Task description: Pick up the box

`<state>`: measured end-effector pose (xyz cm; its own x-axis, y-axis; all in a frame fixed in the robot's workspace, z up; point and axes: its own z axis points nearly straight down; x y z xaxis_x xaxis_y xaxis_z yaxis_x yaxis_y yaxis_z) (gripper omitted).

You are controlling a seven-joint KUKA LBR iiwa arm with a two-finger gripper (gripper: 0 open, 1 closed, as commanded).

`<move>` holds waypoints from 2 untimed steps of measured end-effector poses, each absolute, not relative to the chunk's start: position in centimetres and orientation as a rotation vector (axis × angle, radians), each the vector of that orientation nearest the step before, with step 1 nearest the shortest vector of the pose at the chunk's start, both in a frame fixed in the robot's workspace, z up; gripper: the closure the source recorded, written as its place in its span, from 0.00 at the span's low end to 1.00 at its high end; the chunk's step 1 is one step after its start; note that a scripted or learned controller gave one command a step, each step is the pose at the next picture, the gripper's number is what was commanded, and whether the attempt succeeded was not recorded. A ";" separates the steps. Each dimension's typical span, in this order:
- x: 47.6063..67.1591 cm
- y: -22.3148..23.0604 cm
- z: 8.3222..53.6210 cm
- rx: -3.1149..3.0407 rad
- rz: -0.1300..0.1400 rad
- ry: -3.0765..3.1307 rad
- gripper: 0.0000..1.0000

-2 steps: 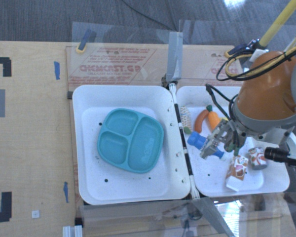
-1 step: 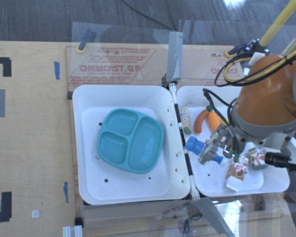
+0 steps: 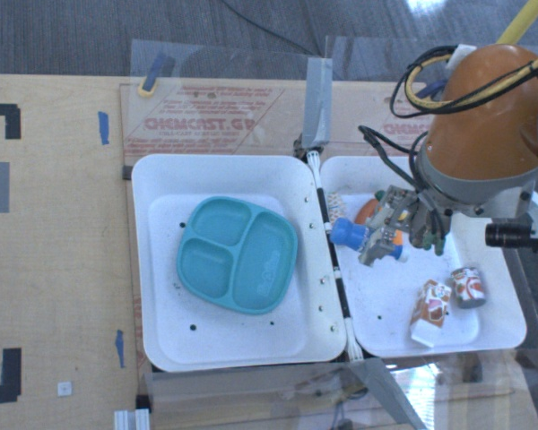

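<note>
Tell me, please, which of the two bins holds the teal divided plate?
The left bin holds the teal plate; the right bin holds small items instead, with the gripper over it.

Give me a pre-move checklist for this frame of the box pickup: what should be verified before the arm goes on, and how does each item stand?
1. Box located: ok. The box lies flat near the front of the right bin.
2. Gripper over the box: not ok. The gripper sits further back and left, above the blue object.
3. Box between the fingers: not ok. It lies apart from the gripper.
4. Finger opening: cannot tell.
5. Space around the box: not ok. The small can lies right against its far end.
6. Left bin involved: ok, no. It holds the teal divided plate, away from the arm.
</note>
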<state>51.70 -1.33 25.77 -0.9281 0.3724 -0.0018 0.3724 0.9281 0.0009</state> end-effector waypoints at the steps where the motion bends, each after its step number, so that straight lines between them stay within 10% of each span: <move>1: 47.9 -3.0 18.3 0.105 0.002 3.143 1.00; 2: 49.5 -0.6 18.3 -0.303 0.003 3.125 1.00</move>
